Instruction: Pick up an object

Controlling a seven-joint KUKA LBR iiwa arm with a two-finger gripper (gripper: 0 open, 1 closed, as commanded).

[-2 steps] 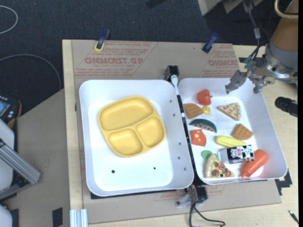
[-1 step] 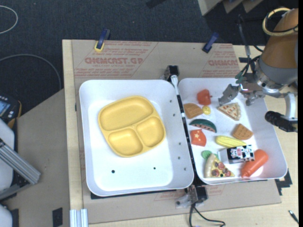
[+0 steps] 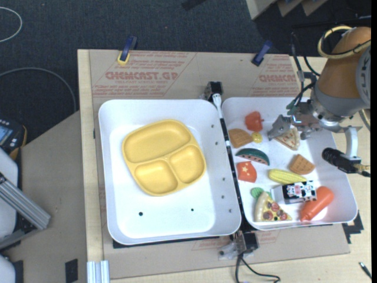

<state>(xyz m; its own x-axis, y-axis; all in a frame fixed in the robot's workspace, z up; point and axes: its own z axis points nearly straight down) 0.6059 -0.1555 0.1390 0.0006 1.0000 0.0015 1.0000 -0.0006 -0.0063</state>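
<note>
The right bin (image 3: pixel 347 184) holds several toy foods. My gripper (image 3: pixel 285 128) hangs over its upper middle, directly above and touching or nearly touching a tan triangular wedge (image 3: pixel 290 140). I cannot make out whether that wedge is gripped. To the left of the gripper lie a red tomato-like piece (image 3: pixel 254 121), a brown bread piece (image 3: pixel 239 137) and a small yellow bit (image 3: pixel 257 137). Lower down are a watermelon slice (image 3: pixel 252 155), a red chunk (image 3: pixel 246 170), an orange toast (image 3: pixel 301 164), a yellow corn cob (image 3: pixel 287 176), a cow-patterned carton (image 3: pixel 297 191), a carrot (image 3: pixel 316 203), a pizza slice (image 3: pixel 270 208) and a green sprig (image 3: pixel 257 191).
The left bin (image 3: pixel 118 211) carries a yellow three-part plate (image 3: pixel 163 156) in its upper middle. A black-studded divider (image 3: pixel 227 152) separates the two bins. The arm (image 3: pixel 344 69) comes in over the right bin's upper right corner.
</note>
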